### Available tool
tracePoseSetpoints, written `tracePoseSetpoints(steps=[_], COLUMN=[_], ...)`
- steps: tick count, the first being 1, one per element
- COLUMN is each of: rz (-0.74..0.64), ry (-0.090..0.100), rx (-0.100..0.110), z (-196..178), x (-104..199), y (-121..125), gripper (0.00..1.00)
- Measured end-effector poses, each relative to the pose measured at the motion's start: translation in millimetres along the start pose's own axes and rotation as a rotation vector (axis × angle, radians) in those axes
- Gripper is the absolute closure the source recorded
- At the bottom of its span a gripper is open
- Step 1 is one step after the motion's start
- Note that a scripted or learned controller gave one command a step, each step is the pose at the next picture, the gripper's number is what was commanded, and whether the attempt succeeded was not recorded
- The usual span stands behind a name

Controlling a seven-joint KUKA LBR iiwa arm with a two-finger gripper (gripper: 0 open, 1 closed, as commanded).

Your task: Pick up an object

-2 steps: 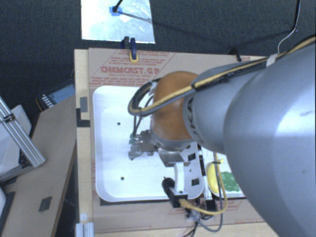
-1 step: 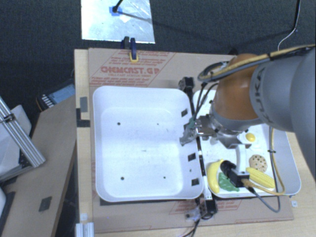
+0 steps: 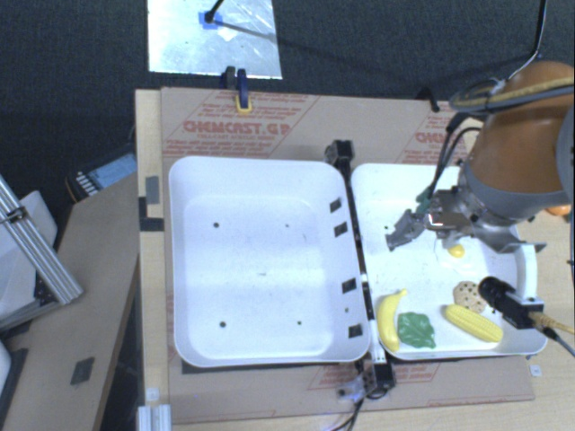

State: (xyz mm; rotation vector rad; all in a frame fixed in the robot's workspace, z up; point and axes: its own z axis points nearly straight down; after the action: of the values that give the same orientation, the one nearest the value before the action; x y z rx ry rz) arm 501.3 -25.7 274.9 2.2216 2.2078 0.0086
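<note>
My gripper (image 3: 402, 232) hangs over the left part of the right bin (image 3: 388, 187), above bare white floor. Nothing shows in its grasp. Along the bin's front edge lie a yellow banana (image 3: 388, 320), a green leafy piece (image 3: 416, 329) touching it, and a yellow corn cob (image 3: 473, 323). A round tan cookie (image 3: 465, 294) sits just behind the corn. A small yellow ball (image 3: 456, 250) rests to the right of the gripper, partly under the wrist. The arm's bulk hides the bin's right side.
The left bin (image 3: 260, 259) stands beside the right one, with a black divider with clips (image 3: 352, 241) between them. A small orange thing (image 3: 562, 210) peeks out at the far right behind the arm. Cardboard lies under both bins.
</note>
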Motion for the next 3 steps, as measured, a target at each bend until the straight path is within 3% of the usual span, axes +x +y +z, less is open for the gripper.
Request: tracePoseSetpoints(steps=[1,2,3], rz=[-0.016,-0.013,0.002], ry=[0.005,0.002,-0.001], rx=[-0.001,0.022,0.013], z=[-81,100,91], x=[48,91,0], y=[10,40,-18], gripper=[0.0,0.0,0.0])
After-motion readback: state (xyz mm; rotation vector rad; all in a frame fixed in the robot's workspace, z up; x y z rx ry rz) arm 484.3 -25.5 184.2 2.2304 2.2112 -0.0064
